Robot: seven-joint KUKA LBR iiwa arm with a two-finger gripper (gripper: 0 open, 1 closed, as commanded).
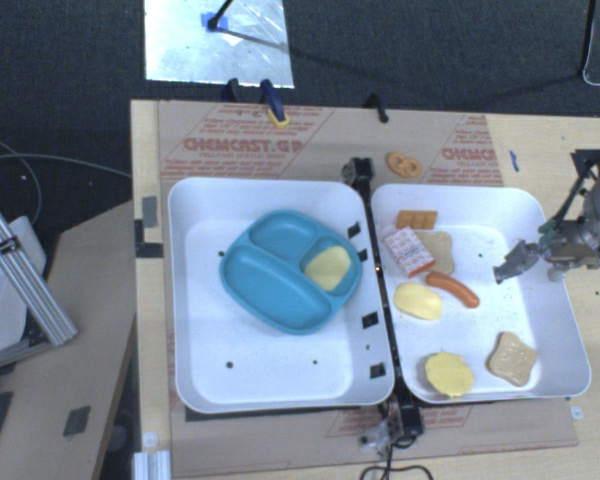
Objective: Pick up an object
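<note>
1. At the 3 o'clock edge of the camera view, the grey two-finger gripper [520,260] of the arm reaches over the right rim of the right shallow white plastic bin [555,313]. Its dark tip points toward 9 o'clock. I cannot tell how far it is open, and nothing is seen in its hold.
2. In the right bin lie the food toys. An orange rectangular cracker [416,219] is at 12 o'clock of the bin. Just under it is a white and red packet [408,251], touching a tan slice of bread [440,252] at its 3 o'clock side.
3. A red-orange sausage [452,289] lies tilted near the middle of the bin, near the gripper tip but apart from it, at its 8 o'clock side.
4. A pale yellow rounded piece [419,301] is just beside the sausage, at its 9 o'clock side.
5. A yellow round disc [448,374] lies at 6 o'clock of the bin, and a tan toast-shaped piece [511,358] at 5 o'clock.
6. In the left shallow white plastic bin [205,368] rests a blue divided plastic plate [270,278], with a pale yellow piece [328,267] in its 3 o'clock compartment.
7. A small orange pretzel-shaped piece [404,164] lies on the brown cardboard [280,148], outside the bins, at 12 o'clock of the right bin.
</note>
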